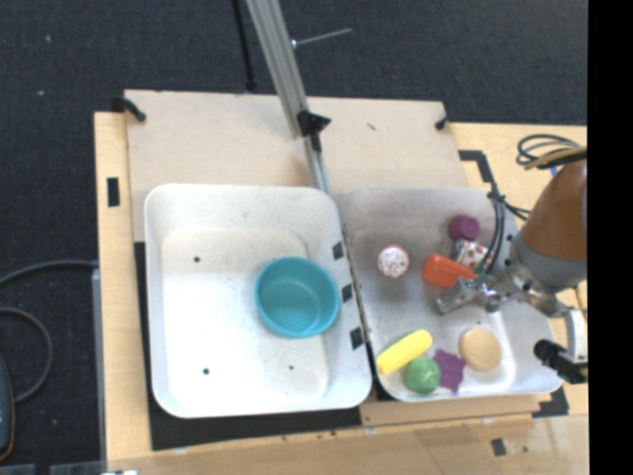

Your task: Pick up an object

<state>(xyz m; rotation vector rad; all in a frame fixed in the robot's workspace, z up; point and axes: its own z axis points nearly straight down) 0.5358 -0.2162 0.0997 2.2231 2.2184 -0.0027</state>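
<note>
The right bin [396, 211] holds several small objects. Among them are an orange block [440, 268], a speckled white ball [393, 261], a purple ball [463, 229], a yellow banana-shaped piece [404, 350], a green ball [422, 375], a purple star-like piece [452, 368] and a beige round object [481, 348]. My gripper [467, 293] reaches in from the right, low over the bin floor. It sits just below and right of the orange block, and above the beige object. A small white patterned item [474, 253] lies close beside the wrist.
A blue bowl [297, 297] stands in the left bin [188, 226], right of its middle. A slanted metal pole [282, 57] rises from the back, meeting the bench above the gap between the two bins. Cables [547, 151] lie at the right rear.
</note>
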